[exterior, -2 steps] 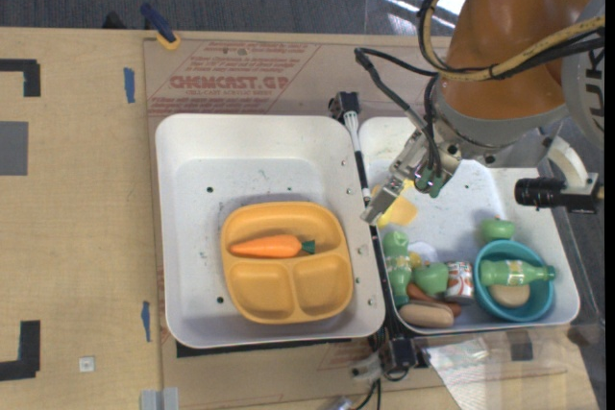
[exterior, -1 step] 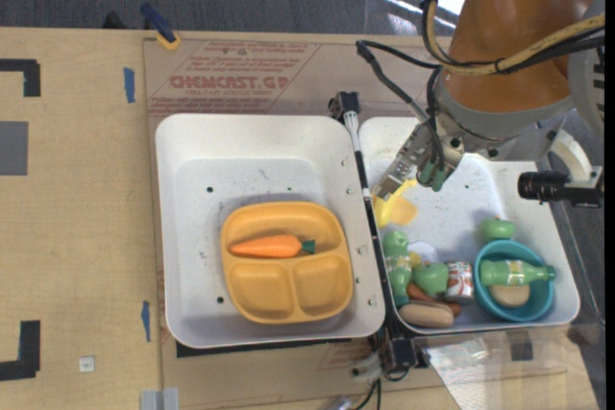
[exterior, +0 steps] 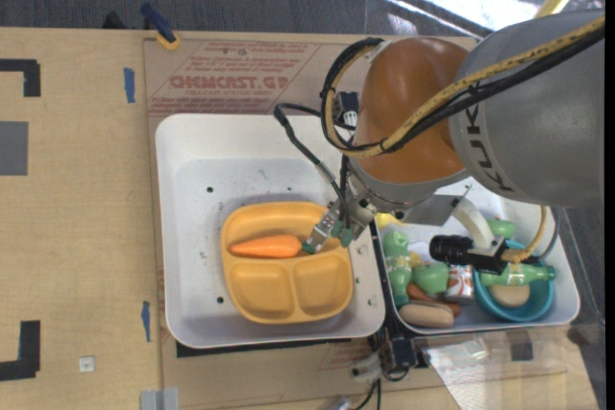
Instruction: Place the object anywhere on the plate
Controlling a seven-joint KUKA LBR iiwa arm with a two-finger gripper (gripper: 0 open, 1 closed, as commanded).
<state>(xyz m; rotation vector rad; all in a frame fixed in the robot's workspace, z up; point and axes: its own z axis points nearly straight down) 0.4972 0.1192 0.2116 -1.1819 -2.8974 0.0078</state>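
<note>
Partly arm-hidden, jaws (exterior: 324, 235) at carrot's (exterior: 265, 248) green end, plate (exterior: 288, 288); grip unclear.

You have a brown cardboard-topped bench (exterior: 77, 206) bearing two white bins side by side, the left bin (exterior: 192, 206) touching the right bin (exterior: 567, 298).

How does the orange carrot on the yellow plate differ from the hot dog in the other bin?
The orange toy carrot is bright orange and tapers to a point; the toy hot dog is brown in a tan bun, with rounded ends. The carrot lies alone in the yellow divided plate in the left white bin; the hot dog sits among other toys in the right white bin. Both lie flat.
</note>
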